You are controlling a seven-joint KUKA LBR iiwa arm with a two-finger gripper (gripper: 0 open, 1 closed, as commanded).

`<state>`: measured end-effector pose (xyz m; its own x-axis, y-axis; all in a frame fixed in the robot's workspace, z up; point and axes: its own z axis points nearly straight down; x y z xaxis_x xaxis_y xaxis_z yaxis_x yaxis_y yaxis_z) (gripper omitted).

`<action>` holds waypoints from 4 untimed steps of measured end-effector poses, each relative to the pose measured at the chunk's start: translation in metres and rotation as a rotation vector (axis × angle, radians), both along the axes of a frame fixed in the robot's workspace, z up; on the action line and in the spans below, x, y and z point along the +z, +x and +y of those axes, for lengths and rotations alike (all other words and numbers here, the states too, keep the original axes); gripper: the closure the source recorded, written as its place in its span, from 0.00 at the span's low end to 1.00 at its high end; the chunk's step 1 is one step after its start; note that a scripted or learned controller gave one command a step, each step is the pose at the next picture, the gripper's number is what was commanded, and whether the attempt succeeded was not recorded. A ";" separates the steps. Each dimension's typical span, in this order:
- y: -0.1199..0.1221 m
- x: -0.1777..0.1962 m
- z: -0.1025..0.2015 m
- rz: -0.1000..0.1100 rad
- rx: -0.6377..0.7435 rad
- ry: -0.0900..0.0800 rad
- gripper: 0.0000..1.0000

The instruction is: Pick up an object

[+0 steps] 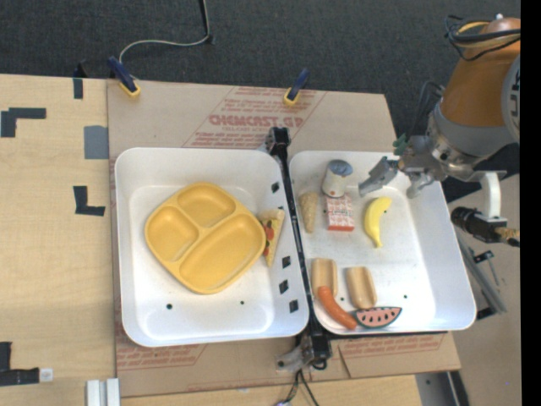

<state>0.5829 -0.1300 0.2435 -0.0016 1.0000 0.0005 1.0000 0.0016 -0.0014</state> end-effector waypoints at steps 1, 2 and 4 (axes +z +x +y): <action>-0.050 -0.157 -0.039 -0.002 -0.001 -0.001 0.00; -0.087 -0.157 -0.020 -0.007 -0.002 -0.003 0.00; -0.099 -0.060 0.072 0.000 0.001 0.001 1.00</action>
<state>0.4838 -0.0580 0.1840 -0.0024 1.0000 0.0010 1.0000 0.0024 -0.0014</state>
